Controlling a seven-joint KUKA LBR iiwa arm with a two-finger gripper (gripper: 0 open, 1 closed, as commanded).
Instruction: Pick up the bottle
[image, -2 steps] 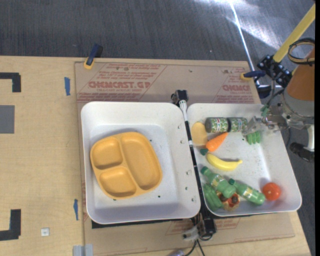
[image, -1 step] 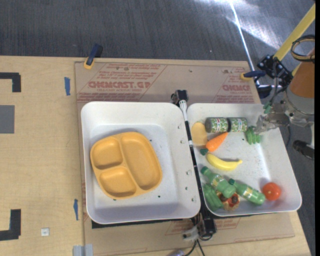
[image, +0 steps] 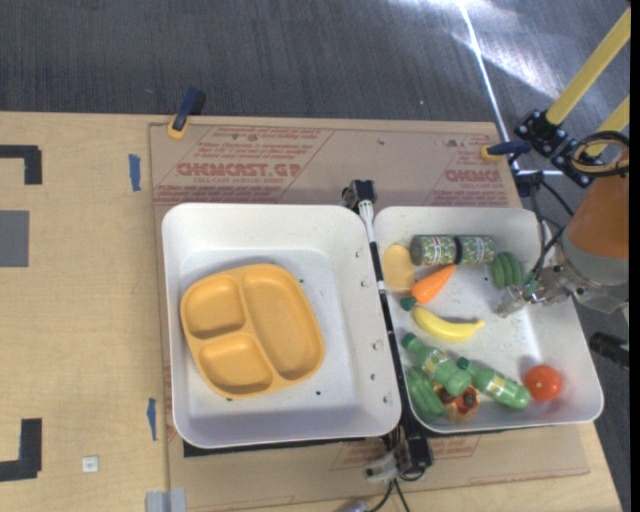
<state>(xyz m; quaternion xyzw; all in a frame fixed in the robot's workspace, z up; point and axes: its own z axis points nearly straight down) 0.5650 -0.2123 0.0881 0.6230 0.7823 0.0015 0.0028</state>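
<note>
A slanted overhead view shows a wooden surface (image: 80, 330) carrying two shallow white bins side by side. The left bin (image: 190, 230) holds a yellow divided plate (image: 252, 327) with three compartments, lying flat near the middle of the bin.

The right bin (image: 575, 345) holds a scatter of toy food and containers. Along its far edge lies the bottle (image: 453, 249), on its side, with a dark cap end and a green patterned label; it rests lengthwise along the bin's back wall. Just left of it sits a pale yellow rounded piece (image: 397, 266). An orange carrot (image: 433, 284) lies just below the bottle, angled, close to or touching it. A green vegetable (image: 507, 269) sits at the bottle's right end. A yellow banana (image: 446, 324) lies near the centre of the bin. Toward the near edge is a cluster of green items, including a second green bottle (image: 490, 384) lying on its side and a leafy green piece (image: 428, 396). A red tomato (image: 543, 382) sits at the near right corner.

The grey arm with its orange band (image: 605, 220) reaches in from the right. Its end effector (image: 520, 297) hangs low over the right side of the right bin, just below the green vegetable and right of the banana, apart from the bottle. Whether its grip is open or closed cannot be told at this size and angle.
</note>
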